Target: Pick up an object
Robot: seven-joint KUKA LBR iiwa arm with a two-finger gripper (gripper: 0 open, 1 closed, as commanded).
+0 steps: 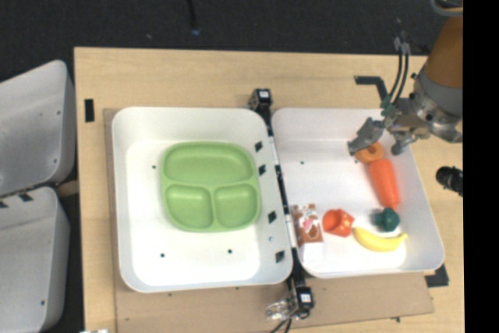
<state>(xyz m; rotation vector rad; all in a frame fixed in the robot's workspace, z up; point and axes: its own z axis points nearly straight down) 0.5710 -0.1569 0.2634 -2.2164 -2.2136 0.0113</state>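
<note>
Orange carrot (383, 181) — long, tapered, smooth — lying in the right bin (327, 136), well right of the green divided plate (210, 185) in the left bin (140, 246). Upper end touching the gripper (380, 138), fingers spread apart just above it, closed on nothing. Farther from the plate's level, nearer the front: red pepper (337, 221), yellow banana (380, 239), dark green piece (387, 219), small printed packet (309, 224).

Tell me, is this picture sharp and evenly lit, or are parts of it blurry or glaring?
In the camera view the light is soft and even, shadows faint; the white bins look bright but keep their edges; the green plate and the banana are fairly crisp, while the gripper above the carrot looks softer, its details hard to make out.
</note>
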